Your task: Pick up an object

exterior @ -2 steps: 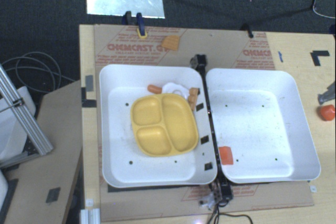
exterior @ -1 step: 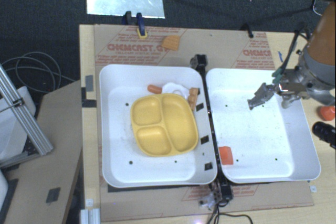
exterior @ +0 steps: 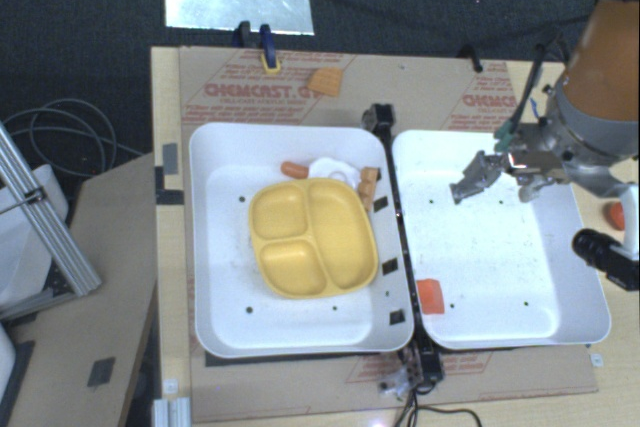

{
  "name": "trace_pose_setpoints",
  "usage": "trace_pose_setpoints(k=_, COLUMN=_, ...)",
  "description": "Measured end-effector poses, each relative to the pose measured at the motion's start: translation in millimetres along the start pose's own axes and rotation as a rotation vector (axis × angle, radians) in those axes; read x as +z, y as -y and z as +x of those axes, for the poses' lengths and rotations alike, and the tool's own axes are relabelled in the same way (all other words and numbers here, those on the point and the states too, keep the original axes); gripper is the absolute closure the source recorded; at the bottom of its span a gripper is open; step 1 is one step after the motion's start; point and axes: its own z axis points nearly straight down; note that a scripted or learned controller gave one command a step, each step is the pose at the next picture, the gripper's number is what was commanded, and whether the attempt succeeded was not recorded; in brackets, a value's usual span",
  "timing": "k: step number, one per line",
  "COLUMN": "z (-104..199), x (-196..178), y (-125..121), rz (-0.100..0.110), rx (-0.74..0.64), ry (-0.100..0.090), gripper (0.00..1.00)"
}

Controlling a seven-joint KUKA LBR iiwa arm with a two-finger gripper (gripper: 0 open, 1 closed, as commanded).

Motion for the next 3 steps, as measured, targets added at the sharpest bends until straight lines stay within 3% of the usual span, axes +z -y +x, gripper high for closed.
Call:
trace_pose_setpoints(k=1, z=20, x=86, y=4, rz=0.011, rx=0.007, ry=0.001, gripper=0.00)
trace_pose_setpoints(k=2, z=-34, x=-39, y=3, rz=-0.012, rx=0.014, ry=0.004, gripper=0.00)
trace_pose_setpoints(k=3, z=2, x=111, y=6, rz=0.019, rx=0.007, ry=0.000, gripper=0.00)
